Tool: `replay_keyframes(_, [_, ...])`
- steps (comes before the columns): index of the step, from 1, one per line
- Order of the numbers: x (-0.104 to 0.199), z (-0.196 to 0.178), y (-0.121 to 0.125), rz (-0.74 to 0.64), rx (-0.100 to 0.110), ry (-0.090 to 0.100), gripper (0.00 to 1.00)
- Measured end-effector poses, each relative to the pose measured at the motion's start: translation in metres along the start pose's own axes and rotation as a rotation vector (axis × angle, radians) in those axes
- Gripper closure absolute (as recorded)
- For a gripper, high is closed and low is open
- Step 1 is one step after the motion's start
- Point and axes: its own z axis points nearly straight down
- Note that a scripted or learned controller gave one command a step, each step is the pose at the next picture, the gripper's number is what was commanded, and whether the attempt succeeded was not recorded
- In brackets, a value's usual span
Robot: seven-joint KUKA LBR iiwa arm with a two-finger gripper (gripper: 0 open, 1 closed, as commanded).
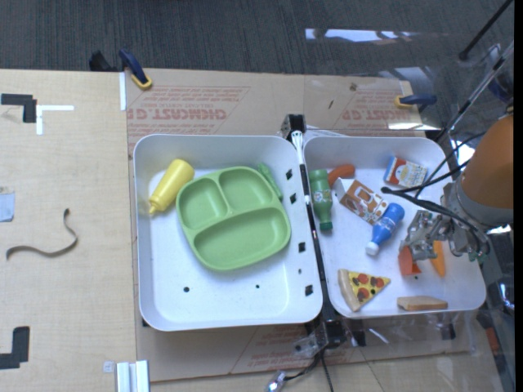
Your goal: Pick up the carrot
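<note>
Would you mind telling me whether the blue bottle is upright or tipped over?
Tipped over: the blue bottle lies on its side on the right bin floor.

Dark carpet floor [245, 15] (ribbed) behind pale bench [57, 300].

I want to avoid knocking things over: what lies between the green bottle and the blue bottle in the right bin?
In the camera view, a brown and white carton lies between the green bottle and the blue bottle.

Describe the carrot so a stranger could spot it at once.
Look at the right bin, then its right side, where the gripper reaches in. The carrot lies just beside the gripper, a small orange stick. Its neighbours are a blue bottle and a red piece.
</note>
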Motion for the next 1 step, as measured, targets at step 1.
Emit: replay_keyframes(1, [0.0000, 0.0000, 0.0002, 0.000, 0.000, 0.000, 0.00])
